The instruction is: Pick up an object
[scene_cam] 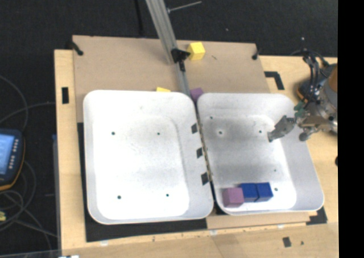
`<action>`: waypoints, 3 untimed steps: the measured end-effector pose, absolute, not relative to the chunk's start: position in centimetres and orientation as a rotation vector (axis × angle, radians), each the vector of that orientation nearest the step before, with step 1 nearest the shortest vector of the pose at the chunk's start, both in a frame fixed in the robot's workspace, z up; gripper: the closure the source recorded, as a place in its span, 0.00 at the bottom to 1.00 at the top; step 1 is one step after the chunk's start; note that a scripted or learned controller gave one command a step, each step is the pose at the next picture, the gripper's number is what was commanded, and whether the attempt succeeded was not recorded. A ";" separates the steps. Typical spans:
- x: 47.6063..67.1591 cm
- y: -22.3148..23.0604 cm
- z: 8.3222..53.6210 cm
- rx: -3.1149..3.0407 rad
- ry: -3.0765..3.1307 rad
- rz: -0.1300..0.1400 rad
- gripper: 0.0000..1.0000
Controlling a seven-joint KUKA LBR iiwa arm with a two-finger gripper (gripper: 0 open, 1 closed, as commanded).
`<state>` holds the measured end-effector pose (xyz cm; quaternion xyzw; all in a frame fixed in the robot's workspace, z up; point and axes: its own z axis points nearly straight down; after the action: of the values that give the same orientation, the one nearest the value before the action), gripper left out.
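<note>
Gripper (282, 128): at the right edge of the right bin, over its upper right part; a grey finger slants down and left above the bin floor. Nothing is visible between the fingers; whether they are spread or closed cannot be told.
Arm (318, 95): enters from the right, wrist hardware just above the bin's right rim.
Right bin (301, 160): white, shallow, holds three blocks along its near wall.
Blue blocks (255, 191): two, touching side by side, well apart from the gripper.
Purple block (232, 196): just left of the blue pair, touching it.
Left bin (94, 154): white, beside the right bin.
Tabletop (119, 58): tan board under both bins.
Yellow block (197, 50): on the tabletop behind the bins, beside a slanted metal rail (156, 7).
Small purple block (196, 93): behind the bins, at the gap.
</note>
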<state>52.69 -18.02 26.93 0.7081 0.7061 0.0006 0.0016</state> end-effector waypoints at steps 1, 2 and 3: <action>54.8 -20.1 33.6 2.210 2.218 0.005 0.00; 54.5 -16.0 34.3 2.212 2.227 0.003 0.00; 53.6 -10.6 33.8 2.212 2.228 0.003 0.00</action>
<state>53.63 -10.64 33.79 0.7046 0.7096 0.0009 0.0009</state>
